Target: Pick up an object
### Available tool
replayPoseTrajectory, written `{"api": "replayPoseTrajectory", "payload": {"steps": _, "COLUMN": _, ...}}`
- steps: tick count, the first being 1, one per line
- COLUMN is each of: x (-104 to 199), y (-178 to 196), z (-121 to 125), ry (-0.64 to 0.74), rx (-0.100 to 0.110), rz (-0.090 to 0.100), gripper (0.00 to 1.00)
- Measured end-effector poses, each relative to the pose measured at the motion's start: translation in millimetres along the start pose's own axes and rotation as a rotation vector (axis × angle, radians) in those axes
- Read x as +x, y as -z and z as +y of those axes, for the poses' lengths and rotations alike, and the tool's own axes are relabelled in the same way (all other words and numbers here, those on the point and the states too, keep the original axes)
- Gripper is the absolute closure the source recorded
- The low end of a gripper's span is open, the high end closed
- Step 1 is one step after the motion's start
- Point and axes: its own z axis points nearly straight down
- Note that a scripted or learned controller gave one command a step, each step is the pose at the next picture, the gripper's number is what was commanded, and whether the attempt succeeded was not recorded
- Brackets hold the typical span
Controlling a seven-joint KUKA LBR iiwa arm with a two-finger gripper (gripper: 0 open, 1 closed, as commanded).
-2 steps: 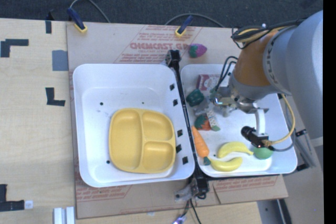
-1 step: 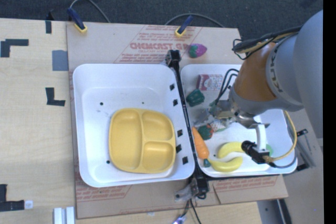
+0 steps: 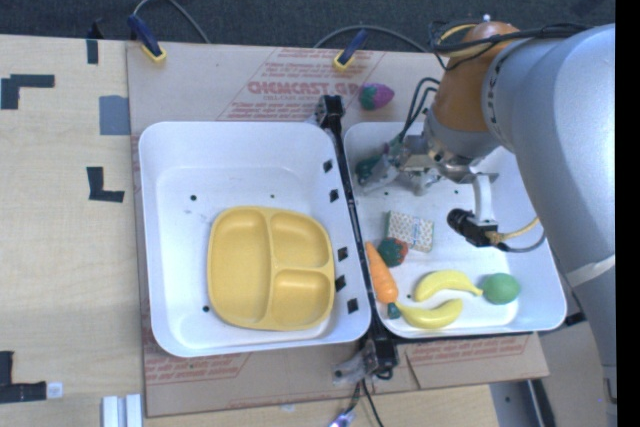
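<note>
A big grey arm [image 3: 560,145] with an orange band [image 3: 462,100] reaches in from the right, over the right bin [image 3: 535,315]. Its tool [image 3: 400,165] hangs low near the back of that bin, close to the wall between the two bins. Whether the tool is spread or pressed together cannot be told, because its tips are too small and dark to make out. Nothing can be seen in its grip.

The toys lie nearer the front of the right bin. An orange carrot [image 3: 381,277] lies beside the middle wall. Just beside the top of the carrot there is a small dark round toy [image 3: 392,251], and it touches a little pale square with dots [image 3: 411,230]. A yellow banana [image 3: 447,284] curves next to a green ball [image 3: 500,289]. Another yellow toy [image 3: 430,315] lies just in front of the banana. All of these are apart from the tool.

The left bin [image 3: 165,165] holds a yellow plate with three parts [image 3: 270,267]. Behind the bins, a small purple and green toy [image 3: 376,96] sits on the brown cardboard [image 3: 230,85] that covers the tabletop [image 3: 60,245]. Two clips with yellow and blue handles [image 3: 147,41] hold the back edge of the cardboard.
</note>
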Motion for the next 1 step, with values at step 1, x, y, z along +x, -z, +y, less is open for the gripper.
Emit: {"api": "replayPoseTrajectory", "payload": {"steps": 1, "x": 2.5, "y": -0.2, "z": 31.2, "ry": 0.000, "rx": 0.006, "rz": 0.003, "gripper": 0.00}}
